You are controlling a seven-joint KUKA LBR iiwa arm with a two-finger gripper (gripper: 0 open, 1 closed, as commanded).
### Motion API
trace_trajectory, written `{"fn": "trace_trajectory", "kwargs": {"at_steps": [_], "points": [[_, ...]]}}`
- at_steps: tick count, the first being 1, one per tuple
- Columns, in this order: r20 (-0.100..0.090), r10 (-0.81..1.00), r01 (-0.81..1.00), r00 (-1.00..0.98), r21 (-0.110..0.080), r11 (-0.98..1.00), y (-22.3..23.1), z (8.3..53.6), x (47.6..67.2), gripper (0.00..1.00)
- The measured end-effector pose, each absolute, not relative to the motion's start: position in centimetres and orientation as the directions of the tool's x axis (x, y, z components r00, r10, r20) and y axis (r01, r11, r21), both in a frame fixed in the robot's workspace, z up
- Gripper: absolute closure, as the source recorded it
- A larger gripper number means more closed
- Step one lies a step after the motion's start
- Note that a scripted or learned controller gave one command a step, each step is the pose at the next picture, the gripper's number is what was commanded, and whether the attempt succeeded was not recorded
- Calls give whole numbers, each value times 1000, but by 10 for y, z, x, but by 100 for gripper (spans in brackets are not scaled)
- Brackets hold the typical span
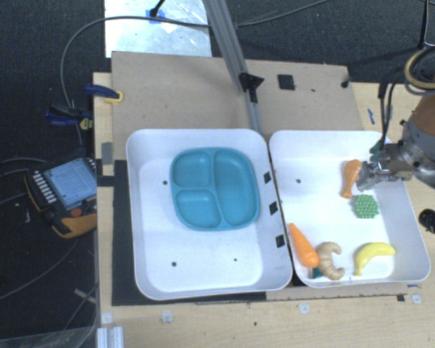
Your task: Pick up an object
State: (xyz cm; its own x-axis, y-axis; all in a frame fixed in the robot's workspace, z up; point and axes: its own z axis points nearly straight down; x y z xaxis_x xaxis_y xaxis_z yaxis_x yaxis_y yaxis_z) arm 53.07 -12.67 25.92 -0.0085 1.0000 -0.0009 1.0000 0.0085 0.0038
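The right bin (312,165) holds several toy foods. An orange piece (350,177) lies near its far right side, with a green bumpy ball (365,206) just in front of it. Along the front wall lie a carrot (302,244), a tan knobbly piece (330,258) and a yellow banana (373,254). My gripper (369,177) hangs low over the bin's right side, right beside the orange piece and just above the green ball. Nothing shows in its grasp.
The left bin (152,216) carries a blue divided plate (215,188). A grey pole (228,42) slants across the back of the bench. Cables and a handheld device (65,194) lie on the floor to the left.
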Motion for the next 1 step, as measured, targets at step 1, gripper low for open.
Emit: {"fn": "trace_trajectory", "kwargs": {"at_steps": [1], "points": [[0, 1000, 1000, -9, 3, 9, -67, 260, 539, 100]]}}
